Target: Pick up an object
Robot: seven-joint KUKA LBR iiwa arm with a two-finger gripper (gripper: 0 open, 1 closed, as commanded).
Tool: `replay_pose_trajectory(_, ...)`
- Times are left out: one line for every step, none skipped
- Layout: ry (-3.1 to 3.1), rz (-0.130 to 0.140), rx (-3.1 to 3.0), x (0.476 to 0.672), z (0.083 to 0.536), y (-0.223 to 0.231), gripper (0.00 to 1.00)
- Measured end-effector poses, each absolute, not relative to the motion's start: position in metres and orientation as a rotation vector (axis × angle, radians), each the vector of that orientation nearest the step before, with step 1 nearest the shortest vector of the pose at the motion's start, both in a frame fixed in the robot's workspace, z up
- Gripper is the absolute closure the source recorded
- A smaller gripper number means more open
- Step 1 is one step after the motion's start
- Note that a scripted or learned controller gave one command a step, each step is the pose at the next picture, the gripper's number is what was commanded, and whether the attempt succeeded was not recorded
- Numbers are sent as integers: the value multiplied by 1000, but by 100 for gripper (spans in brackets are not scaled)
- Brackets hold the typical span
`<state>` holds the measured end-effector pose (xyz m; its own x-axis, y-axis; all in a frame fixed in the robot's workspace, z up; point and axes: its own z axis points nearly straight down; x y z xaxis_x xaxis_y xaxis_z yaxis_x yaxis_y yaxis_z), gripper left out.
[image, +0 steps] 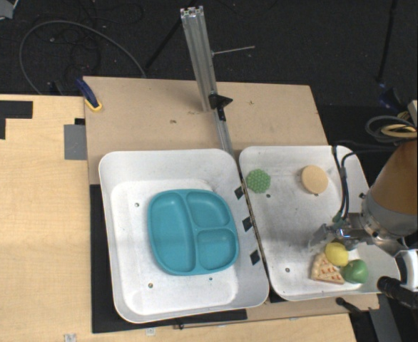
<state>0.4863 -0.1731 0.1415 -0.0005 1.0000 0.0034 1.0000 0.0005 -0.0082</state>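
Note:
The right bin (287,269) holds several small items. A green bumpy disc (258,181) lies near its far left corner and a tan round piece (314,179) lies to the right of it. At the near right a yellow ball (336,253), a green ball (356,270) and an orange waffle-like wedge (326,271) sit bunched together. My gripper (337,233) hangs low just behind the yellow ball, close to touching it. The arm's wrist hides the gripper's far side.
In the left bin (123,184) lies a teal divided plate (192,231). An upright metal post (198,55) rises behind the bins. The arm's orange band (403,180) stands over the right bin's right rim.

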Motion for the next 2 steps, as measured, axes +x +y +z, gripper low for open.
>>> replay_pose_trajectory(-2218,-2,-2222,488,93,-174,0)
replay_pose_trajectory(-2217,-10,-2223,489,106,-173,100)
